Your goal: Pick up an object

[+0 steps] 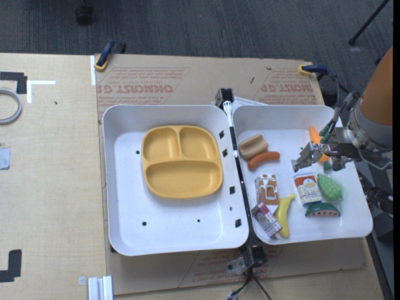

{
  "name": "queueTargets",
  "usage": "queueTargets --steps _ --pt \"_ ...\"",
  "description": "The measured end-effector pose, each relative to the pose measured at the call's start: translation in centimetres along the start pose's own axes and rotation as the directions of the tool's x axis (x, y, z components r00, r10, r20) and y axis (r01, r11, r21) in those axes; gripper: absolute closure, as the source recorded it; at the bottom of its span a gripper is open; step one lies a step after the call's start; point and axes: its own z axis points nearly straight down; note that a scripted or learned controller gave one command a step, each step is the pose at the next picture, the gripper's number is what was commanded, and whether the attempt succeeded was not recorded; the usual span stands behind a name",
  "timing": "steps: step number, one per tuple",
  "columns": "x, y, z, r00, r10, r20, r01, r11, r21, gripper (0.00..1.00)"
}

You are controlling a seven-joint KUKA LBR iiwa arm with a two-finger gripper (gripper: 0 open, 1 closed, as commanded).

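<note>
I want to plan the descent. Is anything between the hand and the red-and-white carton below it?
Nothing visible blocks it. The hand hovers just above the red-and-white carton; the bumpy green toy lies beside the carton.

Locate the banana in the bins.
The banana lies near the right bin's front edge, between a snack packet and the watermelon slice.

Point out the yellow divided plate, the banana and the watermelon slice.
yellow divided plate (182, 161): camera view, centre divider.
banana (284, 212): camera view, mid-body.
watermelon slice (323, 210): camera view, red face.
</note>
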Motion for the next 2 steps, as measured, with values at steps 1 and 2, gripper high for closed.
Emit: queueTargets --steps 1,2 --pt "3.5 0.5 9.1 0.949 -0.315 -0.001 0.315 0.949 0.000 0.00" --pt "5.2 1.0 9.0 0.661 -0.750 0.000 0.750 0.661 -0.001 0.00"
